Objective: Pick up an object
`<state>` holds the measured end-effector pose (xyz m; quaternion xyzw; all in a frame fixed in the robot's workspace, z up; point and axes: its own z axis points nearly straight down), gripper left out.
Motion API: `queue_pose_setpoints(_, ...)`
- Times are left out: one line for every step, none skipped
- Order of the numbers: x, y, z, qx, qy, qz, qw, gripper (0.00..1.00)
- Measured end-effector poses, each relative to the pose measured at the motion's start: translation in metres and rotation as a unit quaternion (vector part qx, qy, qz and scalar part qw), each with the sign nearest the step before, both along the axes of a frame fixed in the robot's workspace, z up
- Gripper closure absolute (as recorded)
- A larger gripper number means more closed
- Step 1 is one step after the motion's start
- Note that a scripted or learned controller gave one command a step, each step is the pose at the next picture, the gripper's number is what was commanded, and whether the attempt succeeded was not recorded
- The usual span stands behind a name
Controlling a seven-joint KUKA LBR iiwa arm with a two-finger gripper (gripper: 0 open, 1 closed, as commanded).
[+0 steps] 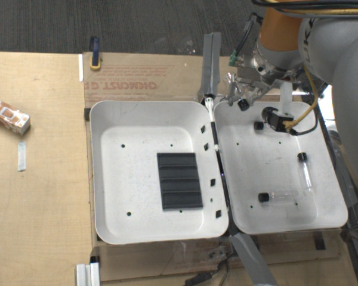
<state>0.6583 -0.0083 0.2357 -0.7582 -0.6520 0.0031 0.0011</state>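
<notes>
A black ribbed rectangular block (180, 182) lies flat in the middle of the left bin (107, 124). In the right bin (328, 213), two clear tubes with black caps rest near the front right: one (304, 170) lies lengthwise and the other (278, 196) crosswise. My gripper (238, 96) hangs over the right bin's far left corner, well away from the tubes and the block. Nothing shows in its grasp.
A small printed carton (11, 117) and a white strip (21, 157) lie on the wooden bench at left. Behind the left bin are a cardboard sheet (131, 79) and a blue clamp (94, 52). A black cable plug (273, 118) dangles beside the wrist.
</notes>
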Motion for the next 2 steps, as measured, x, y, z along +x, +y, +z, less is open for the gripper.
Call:
queue_pose_setpoints(-0.0001,0.0265,-0.0147,0.0003,-0.001,-0.007,1.0,1.0)
queue_pose_setpoints(-0.0002,0.0255,-0.0068,-0.0003,0.0,-0.007,1.0,1.0)
